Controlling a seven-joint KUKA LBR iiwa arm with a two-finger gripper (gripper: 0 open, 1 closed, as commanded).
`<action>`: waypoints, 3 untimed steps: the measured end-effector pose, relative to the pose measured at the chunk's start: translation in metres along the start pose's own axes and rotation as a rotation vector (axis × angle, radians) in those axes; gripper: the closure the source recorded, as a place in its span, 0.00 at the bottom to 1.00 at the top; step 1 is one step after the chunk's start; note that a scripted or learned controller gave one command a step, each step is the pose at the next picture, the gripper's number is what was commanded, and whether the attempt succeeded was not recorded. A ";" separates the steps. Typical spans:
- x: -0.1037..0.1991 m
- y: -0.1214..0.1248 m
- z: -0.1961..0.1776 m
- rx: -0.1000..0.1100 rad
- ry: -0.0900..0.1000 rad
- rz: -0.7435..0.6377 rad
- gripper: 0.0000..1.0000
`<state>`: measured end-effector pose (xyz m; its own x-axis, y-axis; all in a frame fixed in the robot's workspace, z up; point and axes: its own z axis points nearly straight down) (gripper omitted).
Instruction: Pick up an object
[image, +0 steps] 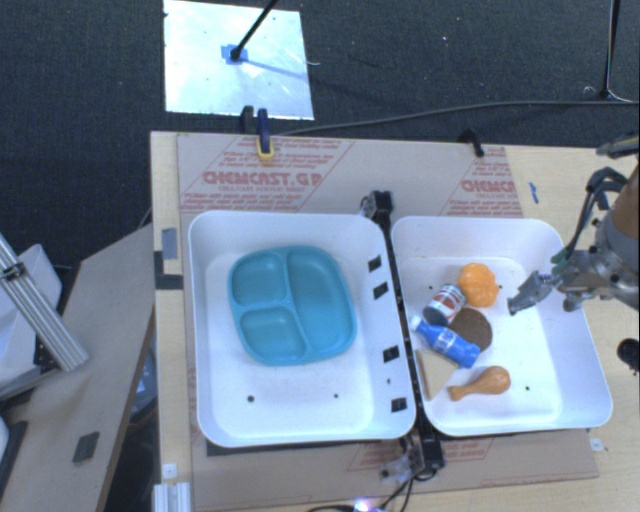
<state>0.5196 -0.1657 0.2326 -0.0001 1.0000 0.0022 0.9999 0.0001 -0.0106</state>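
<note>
The tool (524, 297) hovers (grip width unclear) just right of the orange ball (479, 284), likely lining up a pick

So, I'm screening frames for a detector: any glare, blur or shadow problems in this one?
Camera view: even, soft lighting; the white bins are bright but keep their detail, the reflective sheet on the floor shows mild glare, the gripper looks slightly soft, and the toys cast only faint shadows.
</note>
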 end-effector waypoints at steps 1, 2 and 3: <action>0.000 0.003 -0.006 -0.012 -0.003 -0.003 0.00; -0.003 0.006 0.037 -0.008 -0.001 -0.001 0.00; -0.010 0.001 0.083 -0.007 -0.001 0.000 0.00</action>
<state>0.5202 -0.1756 0.1498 -0.0005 1.0000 0.0011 1.0000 0.0005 -0.0034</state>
